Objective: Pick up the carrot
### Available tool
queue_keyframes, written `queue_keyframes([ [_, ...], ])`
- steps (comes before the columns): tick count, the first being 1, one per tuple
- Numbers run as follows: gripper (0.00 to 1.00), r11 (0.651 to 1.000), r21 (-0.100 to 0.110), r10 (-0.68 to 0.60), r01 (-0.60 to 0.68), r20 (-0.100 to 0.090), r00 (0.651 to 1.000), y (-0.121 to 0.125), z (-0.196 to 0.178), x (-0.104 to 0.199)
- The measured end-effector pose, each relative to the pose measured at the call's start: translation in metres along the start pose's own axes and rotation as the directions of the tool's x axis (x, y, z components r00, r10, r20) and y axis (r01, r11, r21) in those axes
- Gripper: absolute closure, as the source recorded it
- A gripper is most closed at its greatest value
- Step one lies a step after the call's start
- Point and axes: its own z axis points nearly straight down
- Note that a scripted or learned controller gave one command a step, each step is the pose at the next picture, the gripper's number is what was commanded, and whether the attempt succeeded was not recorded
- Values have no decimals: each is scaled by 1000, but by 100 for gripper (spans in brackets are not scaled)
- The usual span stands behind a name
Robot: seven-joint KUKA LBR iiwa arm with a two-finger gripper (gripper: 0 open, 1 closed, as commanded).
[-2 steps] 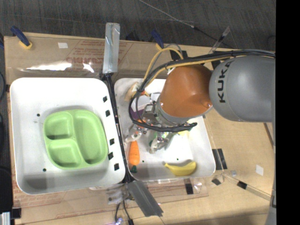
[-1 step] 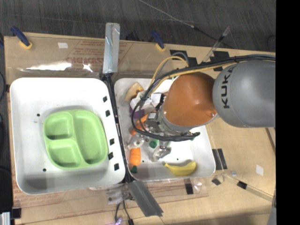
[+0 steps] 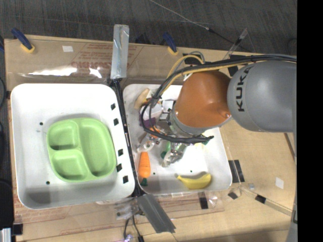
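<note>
At the near edge of the right bin (image 3: 222,160) lies a yellow banana (image 3: 194,180), curved and flat on the floor. Just left of it, close against the bin's left wall, rests the carrot (image 3: 144,165): a short orange body, blunt at its far end, narrowing toward a dark green stub at its near end. It lies free on the white floor, apart from the pincer (image 3: 171,155), which hangs just right of it, low over the bin; whether it is parted or closed I cannot tell, and nothing shows in its grip. Above rises the arm (image 3: 257,97) with its orange band. In the left bin (image 3: 25,110) sits a green divided plate (image 3: 81,147). Farther off, the desk (image 3: 65,54).
</note>
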Motion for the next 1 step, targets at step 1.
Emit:
queue_keyframes([
  [1,0,995,-4,-103,103,-1,995,50,-7,30],
])
